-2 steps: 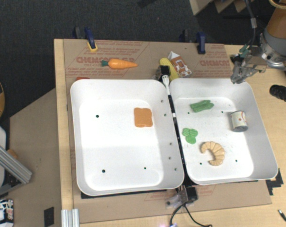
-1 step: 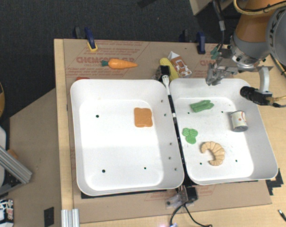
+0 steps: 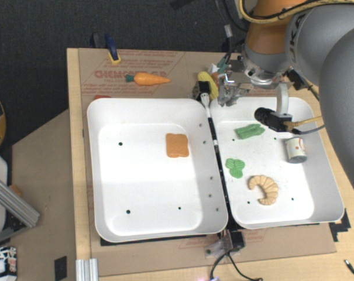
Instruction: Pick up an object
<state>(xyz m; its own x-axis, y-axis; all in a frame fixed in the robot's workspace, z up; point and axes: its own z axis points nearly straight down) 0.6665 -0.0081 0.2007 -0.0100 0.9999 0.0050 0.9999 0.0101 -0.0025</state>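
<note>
Tool point(image 3: 226, 93) at right bin point(image 3: 308, 195) far edge; green pod point(image 3: 248, 132) near, apart.

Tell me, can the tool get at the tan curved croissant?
Probably yes: the tan curved croissant lies uncovered, touching nothing, in the right white bin, the tool above its far edge.

Two white bins side by side: left bin point(image 3: 109, 174), right bin point(image 3: 320, 186). In the left bin, one thing: a single orange-brown toast slice point(image 3: 177, 145). In the right bin, four things: one long flat green piece point(image 3: 248, 131), one leaf-shaped green piece point(image 3: 235, 167), one tan croissant point(image 3: 264, 189), one small pale cylinder point(image 3: 295, 150). Outside the bins, on the cardboard sheet point(image 3: 165, 60), one orange carrot point(image 3: 148, 79) and one blue-and-yellow clamp point(image 3: 112, 50). One grey arm point(image 3: 329, 51), one gripper point(image 3: 226, 97).
</note>
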